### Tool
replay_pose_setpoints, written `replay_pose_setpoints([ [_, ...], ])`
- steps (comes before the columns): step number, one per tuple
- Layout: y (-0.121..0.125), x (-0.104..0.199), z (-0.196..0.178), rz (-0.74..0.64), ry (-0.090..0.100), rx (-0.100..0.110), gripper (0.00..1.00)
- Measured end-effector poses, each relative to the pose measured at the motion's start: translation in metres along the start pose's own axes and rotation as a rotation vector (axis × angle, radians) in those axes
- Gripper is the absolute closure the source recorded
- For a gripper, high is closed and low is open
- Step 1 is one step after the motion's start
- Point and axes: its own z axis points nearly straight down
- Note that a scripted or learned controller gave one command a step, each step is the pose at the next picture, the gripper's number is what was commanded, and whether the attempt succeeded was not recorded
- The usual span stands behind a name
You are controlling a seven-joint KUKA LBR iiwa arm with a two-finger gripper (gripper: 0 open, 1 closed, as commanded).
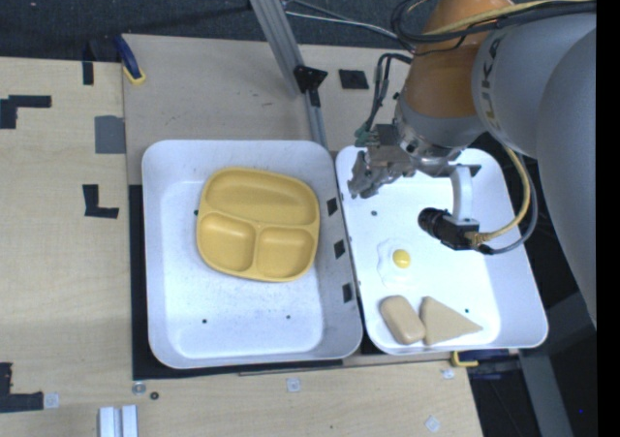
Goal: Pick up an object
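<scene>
The right bin (504,232) holds a fried-egg toy (398,259) at its middle, a tan bread roll (399,319) and a tan wedge of bread (448,321) near its front edge. My gripper (366,178) hangs over the bin's far left corner, well above and behind the egg, with nothing seen between its fingers. The grey arm with its orange band (455,47) comes in from the upper right. A yellow divided plate (259,223) lies in the left bin (165,261).
A grey metal pole (281,28) slants down to the gap between the bins. Black tape marks and a blue-yellow clip (131,62) sit on the wooden bench. A black cable connector (448,228) hangs from the arm over the right bin.
</scene>
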Motion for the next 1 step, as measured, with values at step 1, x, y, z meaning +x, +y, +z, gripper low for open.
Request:
replay_pose_setpoints([
  [1,0.0085,0.0429,0.0028,0.001,-0.001,-0.001,1.00],
])
